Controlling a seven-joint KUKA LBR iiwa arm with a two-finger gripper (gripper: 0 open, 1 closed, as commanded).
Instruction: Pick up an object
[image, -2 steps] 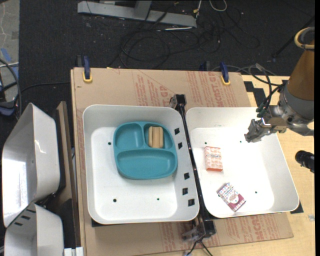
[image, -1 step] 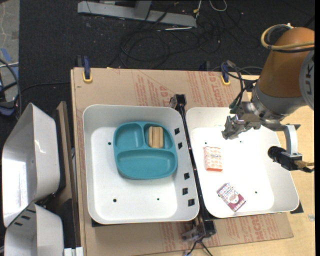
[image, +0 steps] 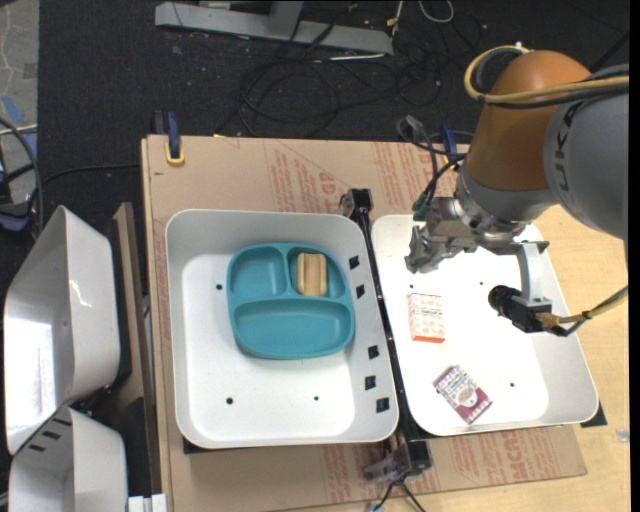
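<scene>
Grey arm (image: 590, 150), orange band, metal end effector (image: 428, 252)

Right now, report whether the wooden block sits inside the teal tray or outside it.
Inside. The wooden block lies in the upper right compartment of the teal tray, within its rim, in the left bin.

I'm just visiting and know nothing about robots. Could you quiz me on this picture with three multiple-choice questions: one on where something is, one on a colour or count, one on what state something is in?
1. Where is the divided tray?
A. left bin
B. right bin
C. on the floor

2. How many small packets lie in the right bin?
A. none
B. two
C. five

3. The tan block is:
A. lying in a tray compartment
B. in the pincer
C. beside the packets

Answers:
1 A: the teal tray sits in the left bin.
2 B: an orange-and-white packet and a pink patterned packet.
3 A: the tan block rests in the tray's upper right compartment, away from the pincer.
</scene>
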